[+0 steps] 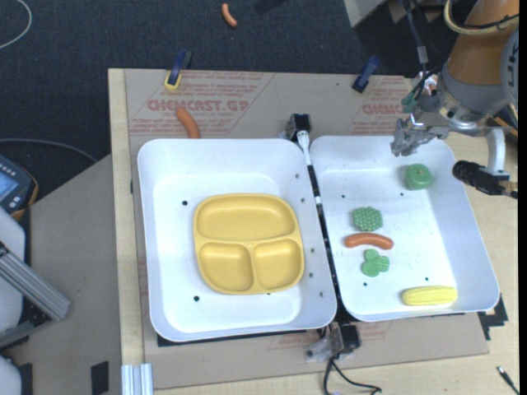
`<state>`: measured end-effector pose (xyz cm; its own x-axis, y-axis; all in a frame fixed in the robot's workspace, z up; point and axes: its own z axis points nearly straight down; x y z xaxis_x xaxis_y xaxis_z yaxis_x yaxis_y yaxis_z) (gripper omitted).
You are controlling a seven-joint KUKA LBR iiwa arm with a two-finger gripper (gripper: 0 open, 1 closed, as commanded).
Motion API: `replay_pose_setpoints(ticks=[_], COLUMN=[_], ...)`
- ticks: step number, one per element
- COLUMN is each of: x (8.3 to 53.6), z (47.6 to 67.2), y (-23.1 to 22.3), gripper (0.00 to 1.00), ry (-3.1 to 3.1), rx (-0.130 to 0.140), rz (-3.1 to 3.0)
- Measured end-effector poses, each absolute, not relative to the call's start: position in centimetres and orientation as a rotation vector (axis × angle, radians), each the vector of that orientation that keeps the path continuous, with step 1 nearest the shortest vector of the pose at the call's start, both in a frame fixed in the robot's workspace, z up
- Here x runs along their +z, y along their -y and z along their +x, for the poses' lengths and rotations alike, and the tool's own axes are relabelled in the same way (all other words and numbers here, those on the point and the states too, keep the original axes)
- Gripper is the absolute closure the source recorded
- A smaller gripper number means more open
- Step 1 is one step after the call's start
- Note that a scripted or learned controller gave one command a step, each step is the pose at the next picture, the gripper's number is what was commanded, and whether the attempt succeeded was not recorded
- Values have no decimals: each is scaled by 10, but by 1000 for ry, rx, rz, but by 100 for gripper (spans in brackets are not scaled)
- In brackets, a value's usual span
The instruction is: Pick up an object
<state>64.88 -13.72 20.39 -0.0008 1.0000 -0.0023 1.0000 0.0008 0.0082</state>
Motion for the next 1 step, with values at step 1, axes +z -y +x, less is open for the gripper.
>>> replay_pose_setpoints(ticks=[1], x=[227], z=[650], y=[137], gripper=[100], ry=[-2219], rx=[5], rz=[2216])
